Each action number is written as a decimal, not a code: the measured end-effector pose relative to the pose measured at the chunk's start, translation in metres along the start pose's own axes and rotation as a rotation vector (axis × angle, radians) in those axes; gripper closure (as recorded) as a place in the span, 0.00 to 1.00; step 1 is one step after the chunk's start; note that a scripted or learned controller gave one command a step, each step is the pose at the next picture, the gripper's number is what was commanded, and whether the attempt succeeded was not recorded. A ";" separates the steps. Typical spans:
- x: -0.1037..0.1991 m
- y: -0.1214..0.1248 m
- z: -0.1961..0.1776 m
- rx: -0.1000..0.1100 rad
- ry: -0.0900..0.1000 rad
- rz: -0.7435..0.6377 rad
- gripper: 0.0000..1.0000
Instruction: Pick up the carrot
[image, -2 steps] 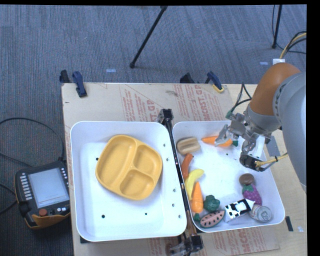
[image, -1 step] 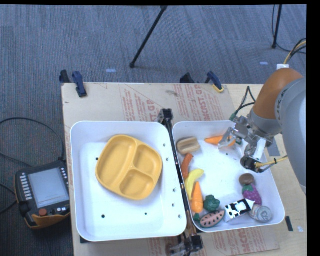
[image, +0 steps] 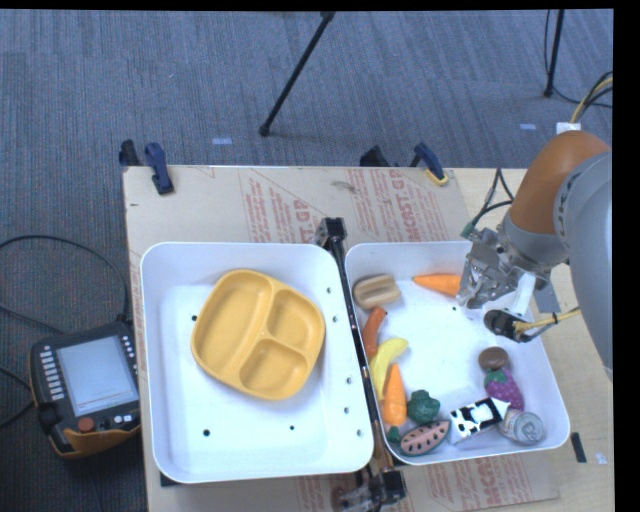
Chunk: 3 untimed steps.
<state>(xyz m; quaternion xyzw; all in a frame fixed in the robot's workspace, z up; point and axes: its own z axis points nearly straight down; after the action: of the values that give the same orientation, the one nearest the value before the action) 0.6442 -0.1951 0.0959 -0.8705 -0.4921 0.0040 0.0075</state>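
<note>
With the carrot (image: 437, 284) lying at the right bin's (image: 556, 400) far edge, just beside the gripper (image: 478, 293), whose jaws' spread I could not tell, a good grasp needed them straddling its middle.

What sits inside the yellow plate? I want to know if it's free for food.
The yellow plate in the left bin shows three bare compartments, nothing in them. What lies under the plate is covered.

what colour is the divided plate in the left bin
Yellow; the divided plate shows plainly in the camera view.
</note>
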 end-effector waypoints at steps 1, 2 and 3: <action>0.000 0.000 0.000 0.000 0.000 -0.001 0.00; 0.000 0.000 -0.010 0.004 -0.001 -0.003 1.00; 0.000 0.000 -0.009 0.004 -0.001 -0.004 0.00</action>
<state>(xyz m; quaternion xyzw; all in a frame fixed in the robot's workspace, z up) 0.6440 -0.1951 0.1053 -0.8696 -0.4936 0.0056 0.0091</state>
